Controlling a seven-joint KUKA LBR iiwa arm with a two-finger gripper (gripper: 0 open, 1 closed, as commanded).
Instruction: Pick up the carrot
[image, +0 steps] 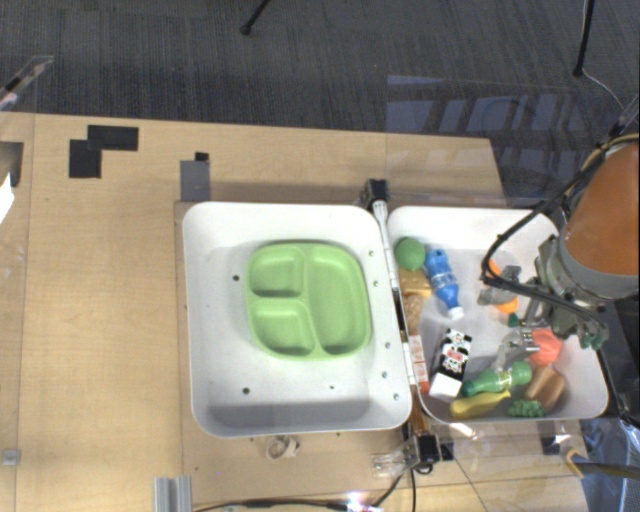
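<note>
The carrot appears as a small orange piece in the right bin, mostly hidden under the arm's wrist. A coral-orange object lies just to the lower right of it. My gripper hangs low over the middle of the right bin, between these two orange items and right above the carrot. The wrist and cables cover the view of what lies at its tips.
Around the gripper lie a blue bottle, a green ball, a cow-patterned carton, a green bottle, a banana and a brown item. The left bin holds a green divided plate.
</note>
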